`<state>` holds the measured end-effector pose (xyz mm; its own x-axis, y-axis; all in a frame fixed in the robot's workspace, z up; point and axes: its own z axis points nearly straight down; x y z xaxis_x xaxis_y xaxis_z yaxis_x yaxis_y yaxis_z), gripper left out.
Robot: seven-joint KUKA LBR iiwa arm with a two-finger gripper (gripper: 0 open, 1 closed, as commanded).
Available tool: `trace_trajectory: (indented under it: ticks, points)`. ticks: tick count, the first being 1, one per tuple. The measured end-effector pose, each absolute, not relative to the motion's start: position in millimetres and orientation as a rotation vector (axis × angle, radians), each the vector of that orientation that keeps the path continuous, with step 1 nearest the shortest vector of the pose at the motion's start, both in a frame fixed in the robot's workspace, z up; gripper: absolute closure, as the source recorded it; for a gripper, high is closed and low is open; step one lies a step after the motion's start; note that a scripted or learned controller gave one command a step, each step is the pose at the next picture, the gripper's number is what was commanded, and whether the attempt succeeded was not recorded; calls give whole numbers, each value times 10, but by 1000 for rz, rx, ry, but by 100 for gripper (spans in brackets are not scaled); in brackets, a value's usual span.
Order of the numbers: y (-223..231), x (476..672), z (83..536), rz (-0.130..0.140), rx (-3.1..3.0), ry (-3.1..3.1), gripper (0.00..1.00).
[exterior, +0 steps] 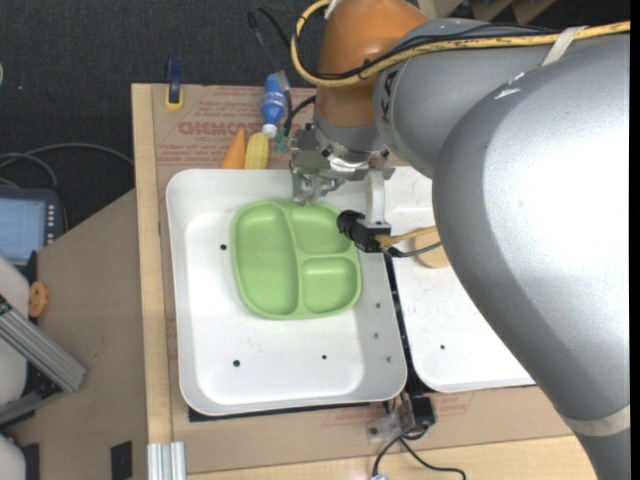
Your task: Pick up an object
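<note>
Seen from above at a slant, a brown counter [150, 298] printed with red lettering carries two shallow white bins side by side, with dark carpet [120, 18] beyond its far edge. To the left of the counter are loose black cables [70, 153], a small blue screen [20, 228] and a length of metal rail [40, 353]. The left bin [210, 358] holds a green divided plate [290, 258], lying flat toward the bin's far side. The grey arm [520, 168] with its orange band [360, 38] reaches in from the right, and the jaws sit at the plate's far rim; whether they are open, closed or touching the plate cannot be made out. The arm hides most of the right bin [460, 358], where a tan object [432, 256] is partly visible beneath it, too covered to identify. On the counter behind the left bin lie a blue bottle [273, 98], an orange item [234, 151] and a yellow item [258, 150], and a blue clip [175, 80] sits on the far edge.
</note>
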<state>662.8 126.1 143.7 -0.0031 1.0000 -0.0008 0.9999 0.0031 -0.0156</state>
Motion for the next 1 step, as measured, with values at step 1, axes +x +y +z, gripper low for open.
trace_trajectory:
  ticks: [1]
  points:
    - [1453,6041,1982,5,-2215,-2221,100]
